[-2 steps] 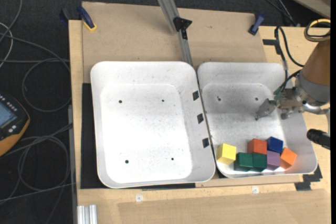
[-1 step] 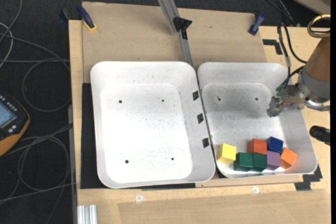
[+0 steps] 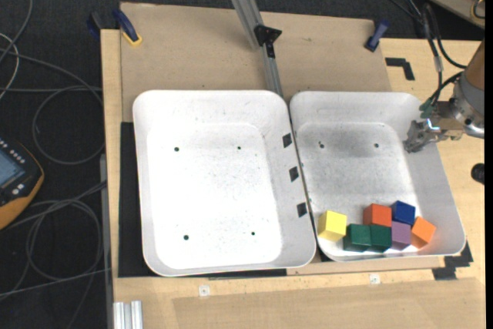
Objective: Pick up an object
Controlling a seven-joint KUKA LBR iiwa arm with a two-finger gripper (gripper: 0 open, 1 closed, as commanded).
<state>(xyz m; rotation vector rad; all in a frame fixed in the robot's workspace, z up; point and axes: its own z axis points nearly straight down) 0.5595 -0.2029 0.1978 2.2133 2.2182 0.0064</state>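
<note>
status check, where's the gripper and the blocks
Gripper over right bin's far right edge, nothing seen held. Blocks clustered at near edge of that bin. Path between looks open.

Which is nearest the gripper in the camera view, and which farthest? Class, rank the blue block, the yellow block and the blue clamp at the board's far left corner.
Measured from the gripper over the right bin's far right rim:
1. Blue block, near right part of the right bin.
2. Yellow block, near left corner of that bin.
3. Blue clamp, far left corner of the board.

Robotics lab: plywood bench (image 3: 192,50), clamps (image 3: 128,27), floor cables (image 3: 46,96), handheld controller (image 3: 15,181).
</note>
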